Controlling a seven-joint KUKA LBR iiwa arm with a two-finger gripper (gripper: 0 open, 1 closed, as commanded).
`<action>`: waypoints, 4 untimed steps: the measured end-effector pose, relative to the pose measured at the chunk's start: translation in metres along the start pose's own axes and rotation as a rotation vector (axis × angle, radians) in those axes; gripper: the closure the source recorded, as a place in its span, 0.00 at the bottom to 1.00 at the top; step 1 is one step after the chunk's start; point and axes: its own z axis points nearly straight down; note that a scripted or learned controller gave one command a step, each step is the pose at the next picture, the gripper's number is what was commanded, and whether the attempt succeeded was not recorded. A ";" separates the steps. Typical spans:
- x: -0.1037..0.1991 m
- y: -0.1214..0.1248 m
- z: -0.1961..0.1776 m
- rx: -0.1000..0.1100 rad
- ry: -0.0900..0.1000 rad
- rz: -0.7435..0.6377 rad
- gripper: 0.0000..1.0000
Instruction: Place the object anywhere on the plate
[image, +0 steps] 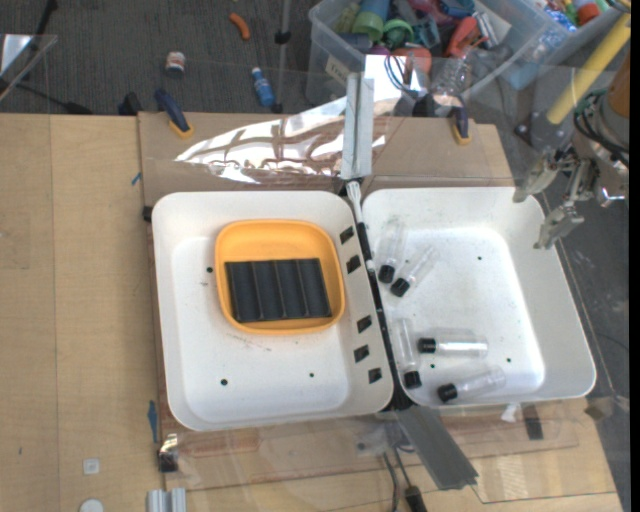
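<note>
- Orange plate (280, 240): sits in the left bin (190, 390), toward that bin's 12 o'clock half, and carries a black ribbed insert (277, 290) lying flat across its middle.
- White right bin (560, 340): stands just beside the left bin; a row of small black tabs (362, 324) runs along the shared divider.
- Clear vials with black caps, the task objects, all lie on their sides in the right bin:
  - two (405, 268) near the bin's 10 o'clock corner, close to the divider;
  - one (452, 347) toward 6 o'clock;
  - one (472, 386) near the 6 o'clock rim;
  - one (408, 358) at 7 o'clock, beside the divider.
- No vial rests on the plate.
- Gripper (553, 228): hangs at the right bin's 2 o'clock corner, over the rim, well apart from every vial. Nothing shows between its fingers; whether they are spread or closed cannot be told.
- Counter (70, 300): bare wood surface at 9 o'clock of the bins.
- Crumpled foil sheet (280, 150): lies on the counter at 12 o'clock of the left bin.
- Plastic tub of coloured items (440, 30): stands beyond the counter at 12 o'clock.
</note>
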 end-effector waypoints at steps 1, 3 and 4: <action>-0.001 0.001 -0.004 0.001 0.000 -0.123 0.00; 0.000 0.000 0.002 -0.002 0.000 -0.846 0.00; 0.000 0.001 -0.006 -0.002 -0.001 -1.011 0.00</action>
